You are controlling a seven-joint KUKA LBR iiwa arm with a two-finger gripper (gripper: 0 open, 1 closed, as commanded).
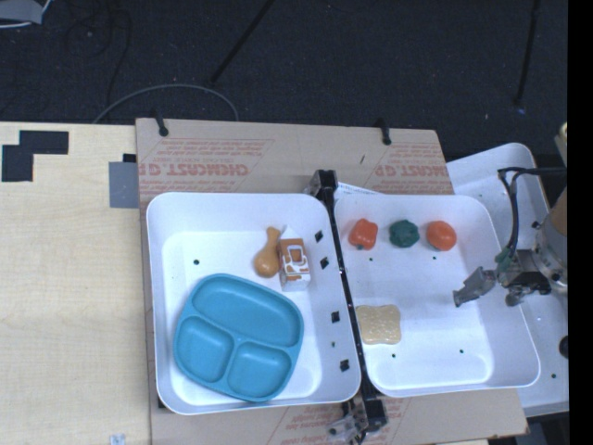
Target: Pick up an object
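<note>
The right bin (463,369) holds four loose things, any of which could be the object to pick. Along its 12 o'clock wall sit three small rounded pieces in a row: an orange-red one (363,235), a dark green one (404,234) at its 3 o'clock, and another orange one (440,235) further the same way. Toward the bin's 8 o'clock corner lies a flat, pale tan, roughly square piece (379,324), close to the divider.

The gripper (486,286) hangs over the bin's 3 o'clock side, well apart from all four; whether its fingers are spread or pressed together cannot be told, and nothing shows between them.

The left bin (167,248) carries a blue three-compartment tray (239,336) at 6 o'clock, with a tan pear-like shape (269,253) and a small white-and-orange carton (295,262) just beside each other at its 1 o'clock. The carton's print is too small to read.

Cardboard (278,160) under the bins bears reddish lettering, seen upside down and not clearly legible.
</note>
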